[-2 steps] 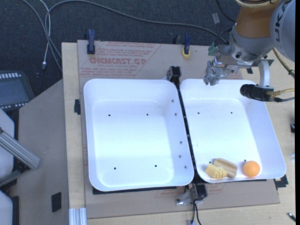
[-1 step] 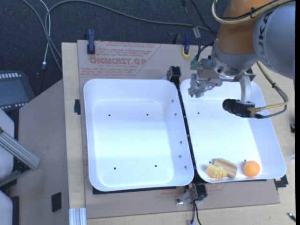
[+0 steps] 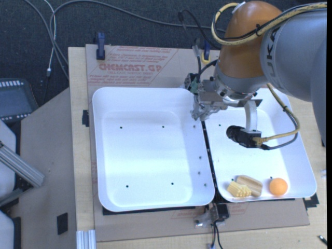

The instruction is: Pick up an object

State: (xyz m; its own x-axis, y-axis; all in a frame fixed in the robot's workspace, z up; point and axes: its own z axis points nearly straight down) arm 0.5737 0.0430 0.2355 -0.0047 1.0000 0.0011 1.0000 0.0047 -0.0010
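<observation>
Lying in the right bin [image 3: 290, 154], along its near edge: a yellow corn cob [image 3: 239, 190] touching a tan bread-like roll [image 3: 250, 182] just behind it, and a small orange ball [image 3: 278, 186] near them, apart to the right.

Corn [image 3: 239, 190], bread [image 3: 250, 182] and ball [image 3: 278, 186] in right bin [image 3: 290, 139].

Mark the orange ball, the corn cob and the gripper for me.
orange ball [image 3: 278, 186]: camera view, centre of the ball.
corn cob [image 3: 239, 190]: camera view, middle of its yellow kernels.
gripper [image 3: 200, 113]: camera view, at its tips.
</observation>
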